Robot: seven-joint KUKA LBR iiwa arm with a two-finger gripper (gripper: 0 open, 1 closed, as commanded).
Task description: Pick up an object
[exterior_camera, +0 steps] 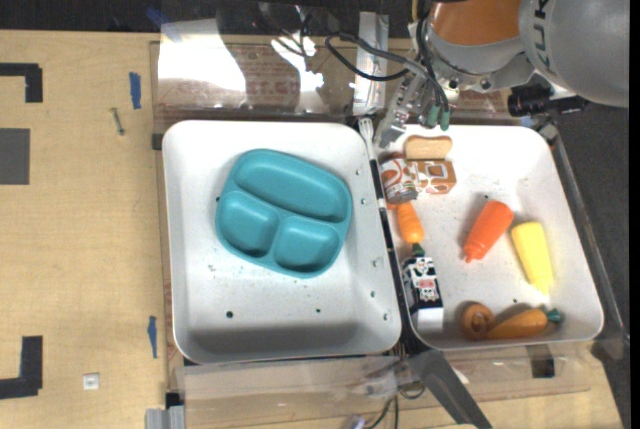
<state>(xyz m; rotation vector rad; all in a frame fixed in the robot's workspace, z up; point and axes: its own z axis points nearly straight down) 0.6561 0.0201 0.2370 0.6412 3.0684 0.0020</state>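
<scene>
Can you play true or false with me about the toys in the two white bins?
1. The blue tray lies in the left bin. True.
2. The yellow corn lies in the left bin. False: it lies in the right bin, near the right wall.
3. The orange bottle lies just left of the corn. True.
4. The gripper is over the blue tray. False: it is at the far left corner of the right bin, above the bread.
5. A carrot lies by the near wall of the right bin. True.
</scene>
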